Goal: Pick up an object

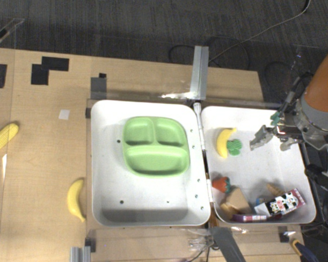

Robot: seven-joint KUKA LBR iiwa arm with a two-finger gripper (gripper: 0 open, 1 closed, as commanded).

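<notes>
Wooden bench [39, 166], two white bins [98, 168], dark carpet [130, 19] behind.

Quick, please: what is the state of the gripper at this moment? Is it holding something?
Gripper: above the right bin, right of the banana; nothing is seen between its fingers. Open or closed cannot be told.

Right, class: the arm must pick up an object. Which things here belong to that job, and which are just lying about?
Job:
gripper
banana in the right bin
green toy
red toy
black-and-white carton

Lying about:
green divided plate, left bin
corn cob on the bench
second banana on the bench
</notes>
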